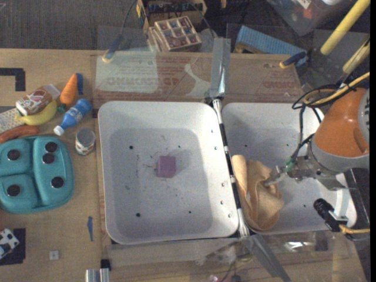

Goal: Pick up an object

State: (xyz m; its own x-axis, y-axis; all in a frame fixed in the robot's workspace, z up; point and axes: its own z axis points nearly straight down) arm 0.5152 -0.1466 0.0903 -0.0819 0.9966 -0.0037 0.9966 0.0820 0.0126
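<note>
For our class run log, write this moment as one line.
arm: over right bin | gripper: at tan cloth | purple block: left bin | lift: not yet

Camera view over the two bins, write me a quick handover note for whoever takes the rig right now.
Tool: low in the right bin, its tip at the tan cloth. The view is too blurred to tell if it is open or shut, so treat the cloth as not held.
Things: the tan cloth lies bunched against the right bin's left wall, near the divider. A small purple block lies flat near the middle of the left bin, apart from the arm.
Done: nothing lifted yet.
Left: secure a grasp, likely on the cloth, and raise it clear of the bin.
</note>
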